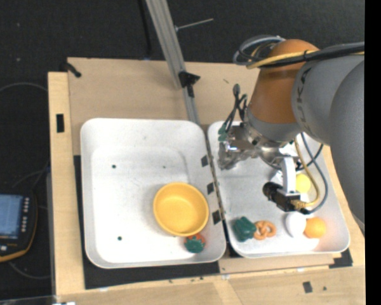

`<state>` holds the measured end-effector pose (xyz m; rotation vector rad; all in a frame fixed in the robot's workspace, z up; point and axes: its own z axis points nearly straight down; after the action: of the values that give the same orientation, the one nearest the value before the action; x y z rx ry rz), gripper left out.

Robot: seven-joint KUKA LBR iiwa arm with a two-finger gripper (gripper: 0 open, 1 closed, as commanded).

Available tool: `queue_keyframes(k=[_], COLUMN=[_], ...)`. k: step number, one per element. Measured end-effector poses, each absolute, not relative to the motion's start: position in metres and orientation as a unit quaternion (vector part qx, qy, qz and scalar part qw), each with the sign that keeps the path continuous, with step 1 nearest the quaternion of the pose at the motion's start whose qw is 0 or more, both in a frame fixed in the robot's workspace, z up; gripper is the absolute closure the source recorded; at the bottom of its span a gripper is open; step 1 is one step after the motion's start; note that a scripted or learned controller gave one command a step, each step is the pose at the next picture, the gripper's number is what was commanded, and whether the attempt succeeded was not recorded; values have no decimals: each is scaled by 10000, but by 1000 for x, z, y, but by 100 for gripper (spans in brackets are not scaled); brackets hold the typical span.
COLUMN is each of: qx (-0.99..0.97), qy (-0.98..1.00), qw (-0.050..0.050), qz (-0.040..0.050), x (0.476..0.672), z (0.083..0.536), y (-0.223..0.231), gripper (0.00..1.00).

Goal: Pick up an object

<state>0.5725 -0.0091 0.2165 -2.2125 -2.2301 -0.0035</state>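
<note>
My gripper [228, 156] hangs over the upper left corner of the right bin [267, 250], close to the wall between the two bins. Nothing shows between its tips. Along the right bin's front lie a dark green piece [243, 229], an orange pretzel-shaped piece [264, 230], a white rounded piece [296, 224] and an orange ball [315, 227]. A yellow thing [302, 183] sits further back, partly hidden by the wrist. The left bin [114, 145] holds a yellow bowl [180, 208], upright, with a small green and red piece [195, 243] just in front of it.
A grey metal pole [168, 40] slants down from the top to the bins' back edge. The arm's bulk covers the right bin's back right part. A handheld screen [7, 224] lies off the bench at the left.
</note>
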Motion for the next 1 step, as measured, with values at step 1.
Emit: queue_keyframes(k=[1], qx=[-7042], qy=[-7100], qw=[-3], qz=[-17], x=[601], z=[220], y=[43], gripper=[100])
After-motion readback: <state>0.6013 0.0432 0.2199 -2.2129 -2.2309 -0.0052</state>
